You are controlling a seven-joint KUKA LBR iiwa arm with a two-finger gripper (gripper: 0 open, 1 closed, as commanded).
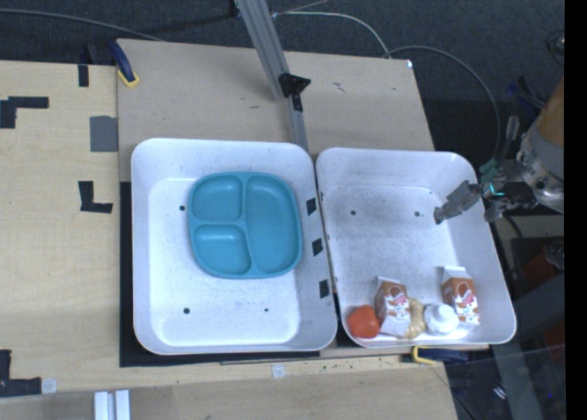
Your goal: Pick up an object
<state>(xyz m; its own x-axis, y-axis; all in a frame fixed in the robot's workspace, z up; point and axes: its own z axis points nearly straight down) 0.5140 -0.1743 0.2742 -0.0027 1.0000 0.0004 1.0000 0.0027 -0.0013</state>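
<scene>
So the surface [238,97] is a tan wooden top with two shallow white bins on it side by side. The left bin [156,317] carries a teal divided plate [246,224] with three compartments, sitting a bit toward the far end of the bin. The right bin [394,171] is where all the small stuff is, bunched up along the near wall toward the right corner.

My fingers [456,200] are over the right rim of the right bin, well apart from that cluster, with nothing between them. Honestly can't tell from up here if they're spread or pressed together, it just reads as one dark grey wedge pointing left and down.

Now the candidates. Biggest are two little cartons, white with red-brown print. The left carton [393,304] lies with its long axis running roughly far-to-near, leaning slightly. The right carton [460,296] sits near the bin's right wall, long axis also far-to-near, tilted a touch to the right at the near end. Then an orange-red ball [364,321], round, at the left end of the bunch, just beside the left carton. Between the cartons there's a white rounded thing [442,319] and a small tan lumpy piece [417,317] standing lengthwise far-to-near, touching the left carton. Can't make out what those two are.
</scene>
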